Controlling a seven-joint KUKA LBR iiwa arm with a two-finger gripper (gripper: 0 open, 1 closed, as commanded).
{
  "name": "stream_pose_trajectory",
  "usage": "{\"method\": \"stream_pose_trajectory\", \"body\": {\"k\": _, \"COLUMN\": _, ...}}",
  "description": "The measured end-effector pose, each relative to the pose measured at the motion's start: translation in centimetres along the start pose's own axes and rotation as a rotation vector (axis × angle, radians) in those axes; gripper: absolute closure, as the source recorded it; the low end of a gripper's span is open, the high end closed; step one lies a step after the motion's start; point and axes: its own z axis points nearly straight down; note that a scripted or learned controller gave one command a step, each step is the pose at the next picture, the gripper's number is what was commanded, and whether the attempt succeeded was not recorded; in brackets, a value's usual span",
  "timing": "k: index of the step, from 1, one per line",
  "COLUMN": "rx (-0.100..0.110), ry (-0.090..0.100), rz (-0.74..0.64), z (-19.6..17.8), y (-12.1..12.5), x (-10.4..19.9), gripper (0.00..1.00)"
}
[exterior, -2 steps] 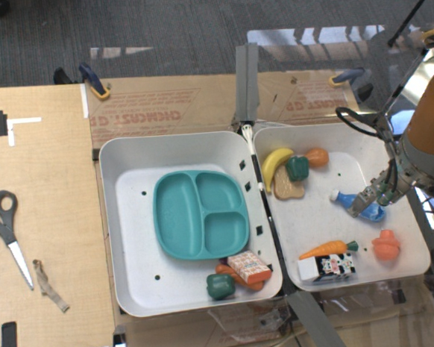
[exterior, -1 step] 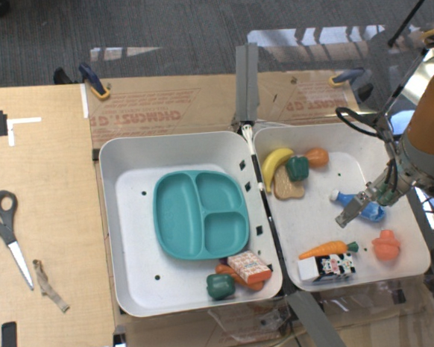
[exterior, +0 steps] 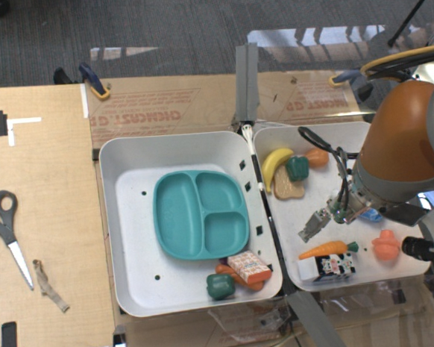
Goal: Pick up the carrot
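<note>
The carrot (exterior: 324, 250), orange with a green top at its right end, lies flat near the front of the right bin (exterior: 326, 134). My gripper (exterior: 314, 226) hangs just above and behind it, angled down to the left, with a small gap to the carrot. Nothing shows in its grasp. The arm's orange band (exterior: 405, 143) covers the bin's right side.
Around the carrot lie a white and black box (exterior: 330, 267), an orange toy (exterior: 386, 245) and a blue item (exterior: 370, 214). A banana (exterior: 275, 164), bread slice (exterior: 288, 187) and green item (exterior: 297, 169) sit at the back. The left bin (exterior: 125, 236) holds a teal plate (exterior: 201, 214).
</note>
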Motion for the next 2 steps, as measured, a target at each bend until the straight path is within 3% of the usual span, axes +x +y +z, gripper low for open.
{"method": "stream_pose_trajectory", "body": {"k": 1, "rx": -0.005, "ry": -0.002, "rz": -0.071, "z": 9.64, "y": -1.87, "x": -4.26, "gripper": 0.0}}
{"method": "stream_pose_trajectory", "body": {"k": 2, "rx": -0.004, "ry": 0.001, "rz": -0.069, "z": 8.77, "y": -1.8, "x": -4.2, "gripper": 1.0}}
